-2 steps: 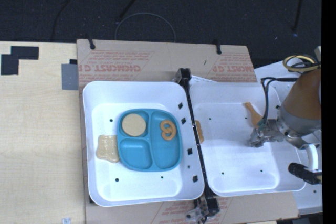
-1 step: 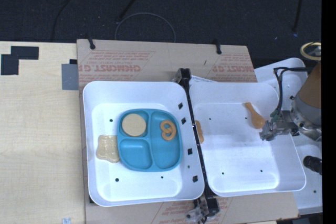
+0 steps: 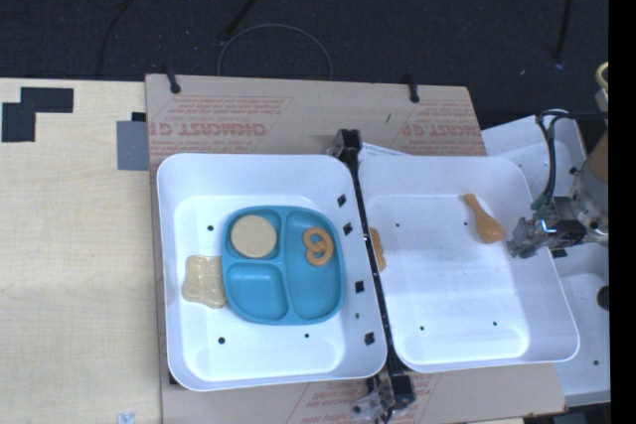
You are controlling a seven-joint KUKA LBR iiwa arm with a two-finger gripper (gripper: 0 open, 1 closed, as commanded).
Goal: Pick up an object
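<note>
Wooden spoon (image 3: 483,217) beside tool (image 3: 527,241)

Both white bins (image 3: 442,353) look like smooth, slightly glossy plastic, the blue tray (image 3: 268,298) is matte plastic, and underneath sits printed brown cardboard (image 3: 298,119) on pale wood-look bench (image 3: 70,263).

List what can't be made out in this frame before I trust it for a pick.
- Two-finger gripper, camera view: small, dark, blurred at the right bin's rim; finger state unreadable.
- Tan piece by the black divider: partly hidden by it, shape unclear.
- Tan wooden spoon-like object: too small to identify.
- Beige flat piece: the blue sectioned plate adjoins it; overlap unclear.
</note>
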